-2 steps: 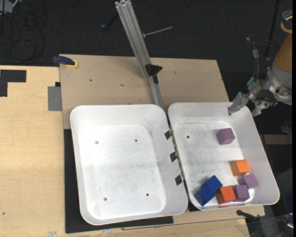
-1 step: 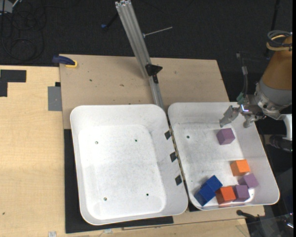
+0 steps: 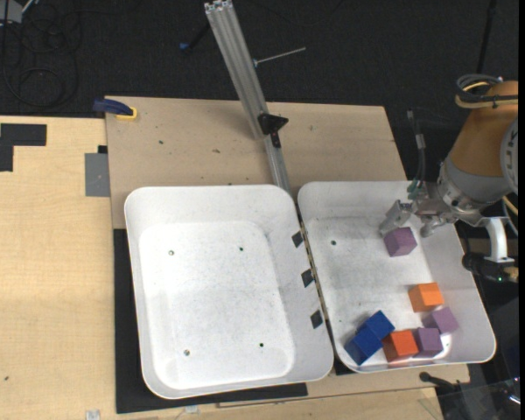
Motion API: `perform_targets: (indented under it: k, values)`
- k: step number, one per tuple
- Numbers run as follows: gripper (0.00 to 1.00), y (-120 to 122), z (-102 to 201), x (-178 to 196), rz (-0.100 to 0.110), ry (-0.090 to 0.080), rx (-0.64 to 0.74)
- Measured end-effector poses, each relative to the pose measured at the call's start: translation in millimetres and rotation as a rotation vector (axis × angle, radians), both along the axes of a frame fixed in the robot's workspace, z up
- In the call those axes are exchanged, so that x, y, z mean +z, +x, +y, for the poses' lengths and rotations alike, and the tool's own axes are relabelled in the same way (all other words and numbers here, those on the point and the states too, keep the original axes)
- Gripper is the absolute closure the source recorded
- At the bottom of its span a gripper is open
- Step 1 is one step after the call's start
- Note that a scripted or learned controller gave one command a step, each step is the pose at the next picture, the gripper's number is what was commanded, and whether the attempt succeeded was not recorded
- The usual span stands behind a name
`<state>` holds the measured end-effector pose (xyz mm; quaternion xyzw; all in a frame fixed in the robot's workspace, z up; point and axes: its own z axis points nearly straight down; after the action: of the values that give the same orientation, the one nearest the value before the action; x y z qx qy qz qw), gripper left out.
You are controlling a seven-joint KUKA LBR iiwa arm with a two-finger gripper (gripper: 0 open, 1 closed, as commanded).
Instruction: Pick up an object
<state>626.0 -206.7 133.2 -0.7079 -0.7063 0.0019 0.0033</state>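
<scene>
- Right white bin (image 3: pixel 350 269): holds every block.
- Gripper (image 3: pixel 411 223): fingers spread, above the bin's far right part.
- Purple cube (image 3: pixel 400 241): just beneath the fingertips, ungrasped.
- Blue block (image 3: pixel 369 336), orange blocks, purple blocks: clustered at the near edge.

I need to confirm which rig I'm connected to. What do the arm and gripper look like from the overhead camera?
The arm enters from the right: a rounded orange section above a grey wrist housing, with a loop of cable curling over its top. Below the wrist sits a metallic grey gripper with slender fingers splayed outward. A white fitting hangs beside the wrist.
</scene>
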Motion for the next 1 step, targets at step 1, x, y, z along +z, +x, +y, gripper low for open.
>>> perform_targets:
  k: [1]
  values:
    - [1.0,1.1,-1.0,13.4,-0.005,-0.001,-0.002]
